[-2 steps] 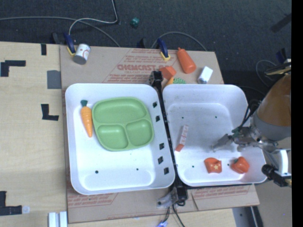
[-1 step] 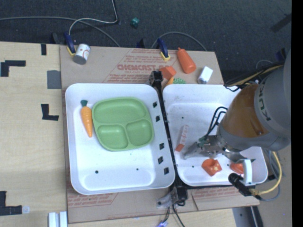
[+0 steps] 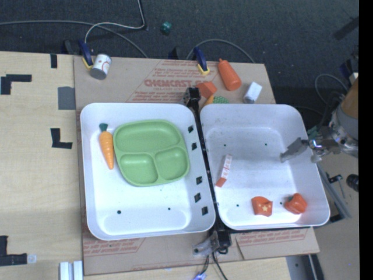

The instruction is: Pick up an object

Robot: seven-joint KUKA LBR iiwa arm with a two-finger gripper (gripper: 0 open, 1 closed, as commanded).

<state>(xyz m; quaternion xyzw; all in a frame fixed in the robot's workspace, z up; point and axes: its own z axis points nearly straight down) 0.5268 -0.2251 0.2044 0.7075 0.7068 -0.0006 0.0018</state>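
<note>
In the right bin (image 3: 250, 118), a small white and red packet (image 3: 224, 171) lies near the left wall. Two red-orange toy pieces (image 3: 261, 206) (image 3: 296, 203) sit side by side near its front right corner. My gripper (image 3: 292, 151) reaches in over the right rim of this bin, above and behind the right-hand piece and apart from it. Nothing shows in its grasp. The left bin (image 3: 93, 174) bears a green divided plate (image 3: 152, 152) with a toy carrot (image 3: 106, 147) lying just to its left.
Behind the bins on the cardboard lie an orange bottle-shaped toy (image 3: 229, 74), an orange block (image 3: 208, 89), a green item (image 3: 221, 100), a white cube (image 3: 253, 91) and a small can (image 3: 100, 65). Black clips (image 3: 199, 182) line the seam between the bins.
</note>
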